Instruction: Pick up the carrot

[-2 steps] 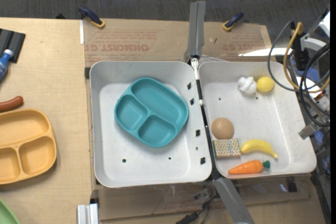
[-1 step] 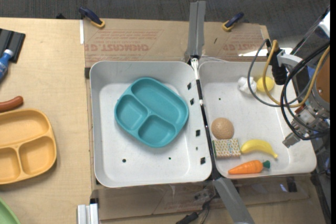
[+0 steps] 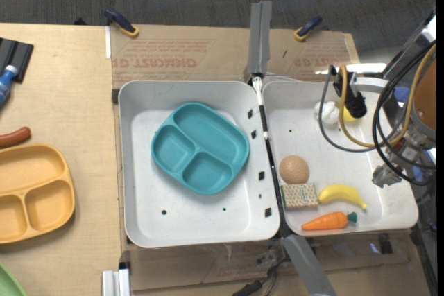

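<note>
The orange carrot (image 3: 325,221) with a green stub end lies on its side near the front wall of the right bin (image 3: 388,218). It sits just below a yellow banana (image 3: 341,195). My gripper (image 3: 386,175) hangs at the right side of this bin, up and to the right of the carrot and apart from it. The grey arm with its orange band (image 3: 418,97) and looped cables comes in from the right edge.
The right bin also holds a tan round ball (image 3: 294,169), a small speckled box (image 3: 300,196) and a white and yellow item (image 3: 330,112) at the back. A teal divided plate (image 3: 200,147) lies in the left bin (image 3: 139,218). A yellow tray (image 3: 31,194) rests on the bench at left.
</note>
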Robot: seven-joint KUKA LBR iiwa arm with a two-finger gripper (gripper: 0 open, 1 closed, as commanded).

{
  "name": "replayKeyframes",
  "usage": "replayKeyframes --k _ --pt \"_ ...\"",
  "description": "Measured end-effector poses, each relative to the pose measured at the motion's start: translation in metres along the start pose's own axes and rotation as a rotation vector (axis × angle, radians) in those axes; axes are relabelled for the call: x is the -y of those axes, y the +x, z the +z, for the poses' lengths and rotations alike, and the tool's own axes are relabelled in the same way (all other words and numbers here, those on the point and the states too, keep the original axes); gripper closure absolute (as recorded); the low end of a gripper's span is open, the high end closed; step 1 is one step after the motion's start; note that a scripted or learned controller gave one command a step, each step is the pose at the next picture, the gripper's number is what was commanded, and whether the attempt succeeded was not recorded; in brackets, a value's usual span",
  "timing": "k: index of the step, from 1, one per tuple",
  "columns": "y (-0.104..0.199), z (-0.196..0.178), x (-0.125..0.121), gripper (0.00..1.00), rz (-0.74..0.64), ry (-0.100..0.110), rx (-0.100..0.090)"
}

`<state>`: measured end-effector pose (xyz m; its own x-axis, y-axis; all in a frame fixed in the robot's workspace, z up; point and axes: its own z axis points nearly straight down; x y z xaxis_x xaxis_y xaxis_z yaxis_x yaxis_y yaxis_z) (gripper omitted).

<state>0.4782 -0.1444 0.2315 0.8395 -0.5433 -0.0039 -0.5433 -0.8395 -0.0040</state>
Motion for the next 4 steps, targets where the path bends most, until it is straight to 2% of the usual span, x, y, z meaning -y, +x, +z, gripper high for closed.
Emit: replayKeyframes --k 1,2,3,4 --pt "0.053 -0.005 -0.033 1.00 -0.235 0.001 -0.002" --pt "0.062 -0.043 -0.050 1.00 -0.288 0.003 -0.003" --pt "0.053 -0.060 -0.022 1.00 -0.298 0.004 -0.003" --pt "0.058 -0.017 0.003 1.00 -0.300 0.002 0.003"
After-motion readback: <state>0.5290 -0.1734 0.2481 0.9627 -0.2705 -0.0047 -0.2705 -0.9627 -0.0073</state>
